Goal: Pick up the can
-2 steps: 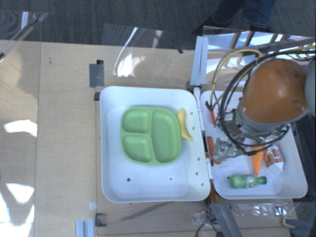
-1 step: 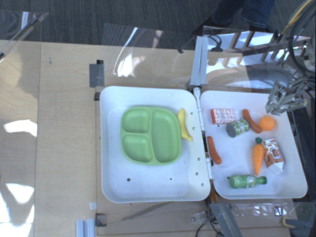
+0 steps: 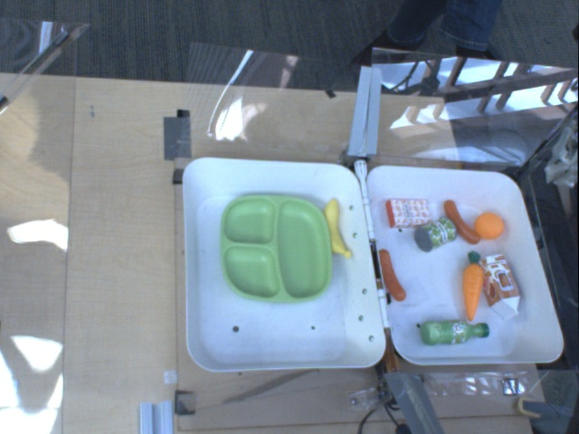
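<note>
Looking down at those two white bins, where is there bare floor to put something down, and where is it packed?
Left bin: a bare strip below the green plate along the near wall, and a narrower one to its left. Right bin: a small patch between the sausage, carrot and green bottle. Crowded around the can.

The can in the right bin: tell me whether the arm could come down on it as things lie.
Probably yes, though it is tight. The can lies on its side with nothing on top, but a sausage and a red carton sit close beside it.
</note>
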`<state>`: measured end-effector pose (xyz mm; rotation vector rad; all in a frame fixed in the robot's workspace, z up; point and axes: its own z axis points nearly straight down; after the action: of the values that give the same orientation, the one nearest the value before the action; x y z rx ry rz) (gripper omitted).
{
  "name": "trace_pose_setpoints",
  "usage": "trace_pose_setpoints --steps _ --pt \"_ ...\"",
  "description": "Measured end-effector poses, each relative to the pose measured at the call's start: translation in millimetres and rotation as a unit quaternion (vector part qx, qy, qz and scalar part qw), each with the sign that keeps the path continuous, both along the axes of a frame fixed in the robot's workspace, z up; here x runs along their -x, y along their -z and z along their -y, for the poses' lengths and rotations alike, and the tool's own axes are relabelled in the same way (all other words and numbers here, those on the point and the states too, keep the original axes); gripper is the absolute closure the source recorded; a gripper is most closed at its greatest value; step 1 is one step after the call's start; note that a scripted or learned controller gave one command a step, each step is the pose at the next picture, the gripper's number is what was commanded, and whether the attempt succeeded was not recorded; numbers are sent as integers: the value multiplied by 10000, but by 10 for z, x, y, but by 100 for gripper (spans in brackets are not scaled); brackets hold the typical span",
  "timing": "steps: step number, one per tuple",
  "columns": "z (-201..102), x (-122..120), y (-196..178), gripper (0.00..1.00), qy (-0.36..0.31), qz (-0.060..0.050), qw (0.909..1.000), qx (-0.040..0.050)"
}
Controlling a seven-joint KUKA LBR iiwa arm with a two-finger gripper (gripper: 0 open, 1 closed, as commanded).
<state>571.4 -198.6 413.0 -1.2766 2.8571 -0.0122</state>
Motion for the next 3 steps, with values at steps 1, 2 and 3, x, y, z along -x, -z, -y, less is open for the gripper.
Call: trace_pose_setpoints --steps 1,2,3 --pt "-275 -372 66 100 -3580 -9 9337 29" --pt "-847 -619 97 100 -6223 -9 7828 52" --pt "-1105 -880 -243 100 -7937 7 6082 93"
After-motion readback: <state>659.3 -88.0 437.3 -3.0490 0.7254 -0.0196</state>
